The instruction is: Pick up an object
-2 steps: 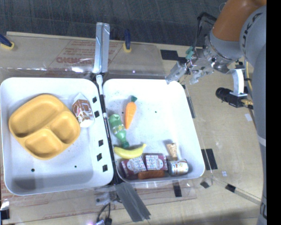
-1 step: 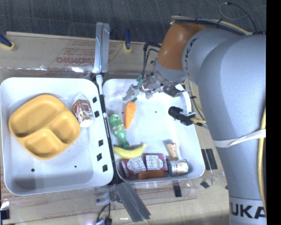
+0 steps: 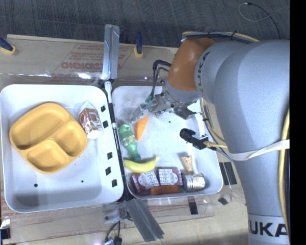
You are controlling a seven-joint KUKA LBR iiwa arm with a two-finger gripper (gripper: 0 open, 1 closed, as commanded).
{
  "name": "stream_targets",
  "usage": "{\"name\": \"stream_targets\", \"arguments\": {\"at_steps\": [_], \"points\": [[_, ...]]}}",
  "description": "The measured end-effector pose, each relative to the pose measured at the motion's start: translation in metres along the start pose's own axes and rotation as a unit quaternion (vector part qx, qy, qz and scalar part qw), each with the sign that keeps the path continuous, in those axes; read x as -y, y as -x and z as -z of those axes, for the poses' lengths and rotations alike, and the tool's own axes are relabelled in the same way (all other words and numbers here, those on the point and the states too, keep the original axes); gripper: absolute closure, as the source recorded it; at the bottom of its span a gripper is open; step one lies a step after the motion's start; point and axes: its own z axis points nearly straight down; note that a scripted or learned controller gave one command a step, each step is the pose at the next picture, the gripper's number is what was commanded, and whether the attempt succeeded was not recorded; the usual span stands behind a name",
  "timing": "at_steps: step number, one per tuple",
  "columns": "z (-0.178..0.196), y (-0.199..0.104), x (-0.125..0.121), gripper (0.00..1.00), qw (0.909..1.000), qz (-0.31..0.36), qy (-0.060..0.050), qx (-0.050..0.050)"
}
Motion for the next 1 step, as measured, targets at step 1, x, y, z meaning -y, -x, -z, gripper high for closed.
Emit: {"name": "stream_targets", "arguments": {"at_steps": [1], "points": [[0.0103,-0.0003,-0.0005,1.00,1.0000,0.002,0.000,0.000]]}}
